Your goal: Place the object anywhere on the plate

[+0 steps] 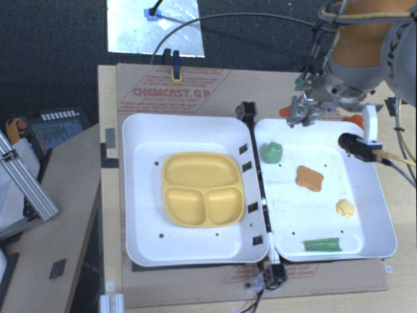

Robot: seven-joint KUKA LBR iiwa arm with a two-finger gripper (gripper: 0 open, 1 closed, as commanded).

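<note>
Two white bins on bench: yellow plate (201, 189) in left, green ball (271, 152), orange piece (309, 178), yellow bit (345, 208), green bar (322, 244) in right. Gripper (301, 113) over far rim; grip state cannot tell. Best centred above one piece before descending.

A shiny square foil sheet (155, 18), marked with a blue tape patch (152, 15), is seen at the upper left of the frame. Below it, brown cardboard printed with red lettering (171, 89) is laid under the bins. A silver aluminium rail (25, 181) is seen slanted at the left edge.
</note>
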